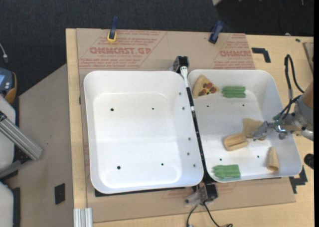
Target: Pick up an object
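Cardboard covers the surface (149, 46), and two white bins sit on it side by side. Nothing lies in the left bin (134, 131). Within the right bin (264, 84) lie a pizza slice (204, 87) and a green piece (233, 92) near the far wall, a tan block (235, 142) mid-bin, a second green piece (227, 171) at the near rim and a cone (272, 158) near the right wall. Reaching in from the right, the fingers (260, 132) hang over a tan wedge (250, 124) just beside the block; how far apart they stand I cannot tell
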